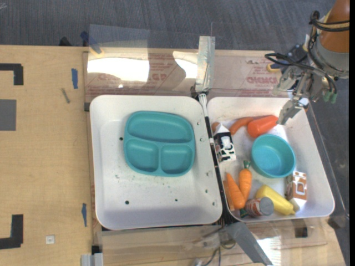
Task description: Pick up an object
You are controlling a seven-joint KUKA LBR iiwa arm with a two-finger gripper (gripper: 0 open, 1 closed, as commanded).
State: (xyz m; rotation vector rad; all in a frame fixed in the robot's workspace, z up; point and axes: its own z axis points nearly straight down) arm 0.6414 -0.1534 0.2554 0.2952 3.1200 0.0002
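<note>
the jaws (293, 105) hang at the far right corner of the right bin (321, 165), just above its back rim, and nothing sits between the fingers; how wide they stand apart i cannot tell, since cables and the wrist housing crowd that part of the camera view.

the nearest candidates lie just to the left of the jaws and a little nearer the camera: an orange-red toy pepper (262, 125) and, touching it on its left, a long orange carrot (239, 124). the teal bowl (272, 155) sits just in front of the pepper, near enough that they may be touching.

risks, as i judge them:
- descending where the jaws hang now would likely meet the bin wall or bare bin floor rather than any object (the pepper is off to one side, not under the fingers).
- the pepper is rounded and smooth-looking, so a close on it off-centre could squirt it sideways into the carrot or the bowl.
- the bowl's rim stands close by; a finger coming down on it would tip or shove the bowl.

the rest of the right bin is crowded: a black and white bottle (223, 144) by the dividing wall, two small carrots (239, 186) in front of it, a yellow banana-like piece (275, 199), a small can (260, 206) and an orange and white box (298, 185). a teal divided plate (159, 142) lies alone in the left bin (111, 204), well apart from the jaws.
</note>
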